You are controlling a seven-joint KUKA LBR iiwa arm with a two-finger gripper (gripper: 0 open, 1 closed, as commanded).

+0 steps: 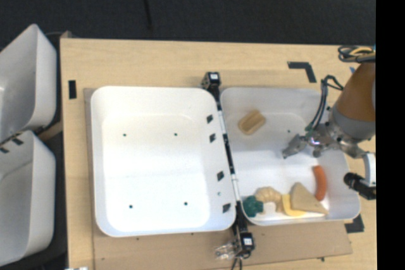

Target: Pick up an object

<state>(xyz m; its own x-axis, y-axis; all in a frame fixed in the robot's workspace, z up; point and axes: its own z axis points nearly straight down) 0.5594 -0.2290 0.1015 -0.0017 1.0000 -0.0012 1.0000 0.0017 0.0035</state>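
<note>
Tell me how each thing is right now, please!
Hand: low in the right bin, holding nothing I can see.
Bread: lying alone near the right bin's back.
Carrot: lying flat, right of the hand.
Cheese wedge: lying at the front wall.
Banana: tucked against the wedge.
Green toy: in the front corner.
Left bin: sitting beside the right bin.
</note>
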